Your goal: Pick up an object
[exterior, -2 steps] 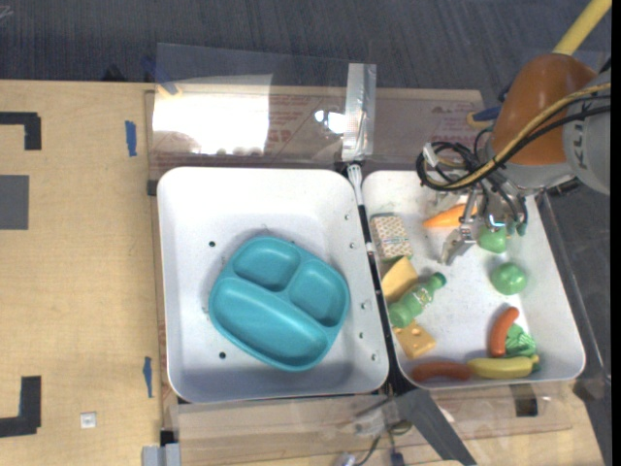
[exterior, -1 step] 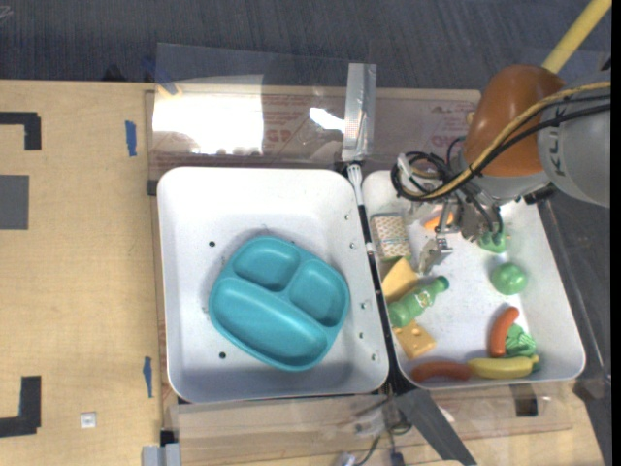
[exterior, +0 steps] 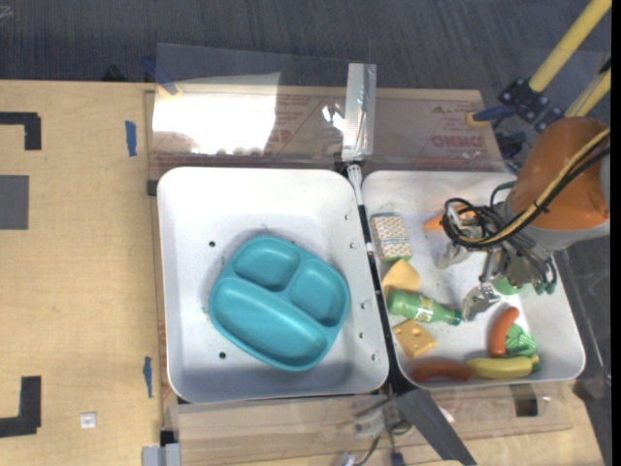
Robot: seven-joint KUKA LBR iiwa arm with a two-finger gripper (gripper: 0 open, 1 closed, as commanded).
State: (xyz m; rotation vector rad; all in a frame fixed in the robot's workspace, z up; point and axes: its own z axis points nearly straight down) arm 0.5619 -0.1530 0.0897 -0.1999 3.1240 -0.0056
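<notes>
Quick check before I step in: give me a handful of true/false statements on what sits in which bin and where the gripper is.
1. The teal divided plate lies in the left bin. True.
2. The banana lies in the left bin. False: it lies near the right bin's front edge.
3. The gripper is over the right bin. True.
4. The green bottle stands upright. False: it lies on its side.
5. The carrot is between the fingers. False: it lies beside the gripper.

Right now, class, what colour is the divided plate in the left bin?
Teal blue; the divided plate shows plainly in the camera view, lying in the left bin.
</notes>
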